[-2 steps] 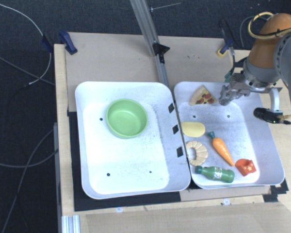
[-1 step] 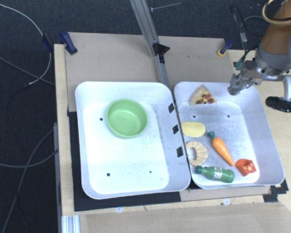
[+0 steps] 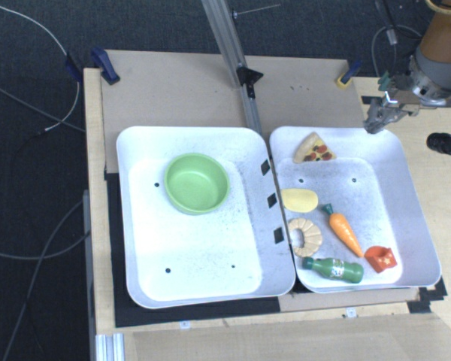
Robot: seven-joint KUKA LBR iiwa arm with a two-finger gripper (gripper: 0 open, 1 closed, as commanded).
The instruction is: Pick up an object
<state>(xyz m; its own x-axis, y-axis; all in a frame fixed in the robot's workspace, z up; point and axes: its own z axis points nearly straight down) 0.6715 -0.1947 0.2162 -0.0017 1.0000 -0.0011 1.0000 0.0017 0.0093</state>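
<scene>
My gripper (image 3: 376, 122) hangs over the far right corner of the right bin (image 3: 406, 179), above its rim, with nothing seen between its fingers. In that bin lie a pizza slice (image 3: 313, 149) at the back, a yellow lemon-shaped piece (image 3: 298, 199), a ridged beige ring (image 3: 304, 235), an orange carrot (image 3: 343, 230), a red pepper piece (image 3: 380, 258) and a green bottle (image 3: 333, 269) on its side at the front. All of them are well apart from the gripper, towards the front and left.
The left bin (image 3: 143, 262) holds a green bowl (image 3: 197, 183). A slanted metal pole (image 3: 227, 36) runs from the top down to the gap between the bins. Blue and yellow clamps sit at the board's back corners.
</scene>
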